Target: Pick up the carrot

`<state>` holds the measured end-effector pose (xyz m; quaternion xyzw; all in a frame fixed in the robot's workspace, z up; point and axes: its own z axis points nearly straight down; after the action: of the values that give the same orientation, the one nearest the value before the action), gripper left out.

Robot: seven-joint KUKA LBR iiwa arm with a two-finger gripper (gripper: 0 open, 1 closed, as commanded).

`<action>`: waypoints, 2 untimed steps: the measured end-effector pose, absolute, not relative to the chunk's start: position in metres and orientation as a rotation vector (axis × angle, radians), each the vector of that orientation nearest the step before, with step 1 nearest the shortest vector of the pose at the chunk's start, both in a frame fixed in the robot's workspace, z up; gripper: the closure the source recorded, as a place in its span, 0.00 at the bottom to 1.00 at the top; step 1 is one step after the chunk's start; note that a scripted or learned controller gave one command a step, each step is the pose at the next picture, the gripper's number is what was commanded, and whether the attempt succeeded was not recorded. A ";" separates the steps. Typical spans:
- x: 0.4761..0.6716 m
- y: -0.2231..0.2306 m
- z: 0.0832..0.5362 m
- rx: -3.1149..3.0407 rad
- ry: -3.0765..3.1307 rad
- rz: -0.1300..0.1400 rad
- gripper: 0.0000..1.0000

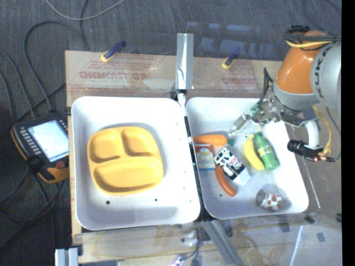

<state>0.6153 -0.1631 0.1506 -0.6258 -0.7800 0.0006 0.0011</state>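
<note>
"Where was the carrot (211,140)?"

"It lay in the right bin (294,201), up near the left wall. It was orange and it sat flat. A little carton (204,156) lay just below it, maybe touching it."

"Did the robot have it?"

"No. The gripper (248,122) hung over the top part of that same bin, to the right of the carrot. There was a gap between them. Nothing was between its fingers (239,124)."

"Was the pincer wide or narrow?"

"It looked spread apart, with the metal tips pointing down and to the left. They were small and shiny, so it was a bit hard to be sure."

"So how much of the job was done?"

"Not much, I think. The arm was close, but the carrot was not yet touched or lifted. Moving over it, closing and lifting were all left to do."

"What else was in there?"

"A yellow banana (252,153) with a green bottle (266,153) next to it, a black and white box (233,164), a hot dog (226,183) and a small can (270,200). The left bin (83,204) held a yellow tray (126,160)."

"Could the other things get in the way?"

"Maybe the carton, since it lay so near."
</note>
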 end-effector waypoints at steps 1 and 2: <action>0.625 -0.137 0.114 -1.992 -2.460 -0.012 0.00; 0.608 -0.101 0.091 -1.928 -2.500 -0.008 0.00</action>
<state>0.6078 -0.1005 0.0908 -0.6108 -0.7917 -0.0024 -0.0077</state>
